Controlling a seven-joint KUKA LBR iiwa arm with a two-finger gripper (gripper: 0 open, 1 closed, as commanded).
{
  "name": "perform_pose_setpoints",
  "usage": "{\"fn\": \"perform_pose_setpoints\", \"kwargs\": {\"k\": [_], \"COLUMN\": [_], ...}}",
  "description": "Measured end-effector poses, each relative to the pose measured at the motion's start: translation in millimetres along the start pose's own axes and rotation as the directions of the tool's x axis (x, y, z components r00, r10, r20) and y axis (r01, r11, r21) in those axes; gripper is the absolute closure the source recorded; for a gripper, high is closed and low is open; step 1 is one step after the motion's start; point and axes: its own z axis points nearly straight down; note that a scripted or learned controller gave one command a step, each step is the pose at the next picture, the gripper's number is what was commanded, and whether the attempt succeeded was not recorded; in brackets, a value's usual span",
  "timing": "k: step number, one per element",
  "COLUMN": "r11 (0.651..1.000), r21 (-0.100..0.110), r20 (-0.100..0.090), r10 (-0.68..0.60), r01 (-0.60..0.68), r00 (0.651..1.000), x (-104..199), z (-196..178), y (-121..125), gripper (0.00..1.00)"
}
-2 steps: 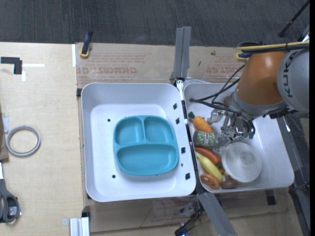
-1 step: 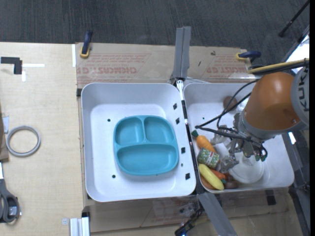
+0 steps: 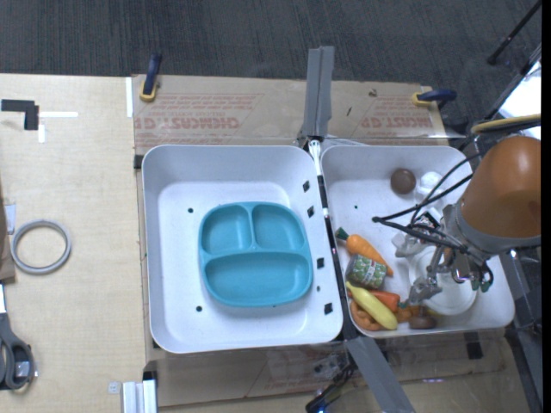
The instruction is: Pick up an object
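The right bin (image 3: 370,166) holds toy food along its left and front sides: an orange carrot (image 3: 368,249), a green packet (image 3: 368,272), a yellow banana (image 3: 372,307), a small dark piece (image 3: 421,321) near the front rim, and a brown ball (image 3: 402,180) with a white ball (image 3: 430,181) at the back. My gripper (image 3: 421,287) hangs low over the bin's front right part, just right of the banana and above the dark piece. Cables and the wrist hide its fingertips. The left bin (image 3: 168,256) holds a blue divided plate (image 3: 256,254).
The grey arm with its orange band (image 3: 510,188) covers the right bin's right side. A roll of tape (image 3: 38,245) and scissors (image 3: 15,360) lie on the wooden bench at the left. Clamps (image 3: 151,76) hold cardboard behind the bins.
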Motion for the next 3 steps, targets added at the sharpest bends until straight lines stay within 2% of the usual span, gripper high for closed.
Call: {"fn": "perform_pose_setpoints", "kwargs": {"k": [1, 2, 3], "r11": [0.995, 0.954, 0.955], "r21": [0.000, 0.005, 0.005], "r20": [-0.019, -0.021, -0.018], "r10": [0.102, 0.299, 0.298], "r01": [-0.102, -0.299, -0.298], "r00": [0.995, 0.954, 0.955], "x": [-98, -65, -66], "z": [7, 6, -3], "y": [39, 60, 60], "gripper": [0.00, 0.00, 1.00]}}
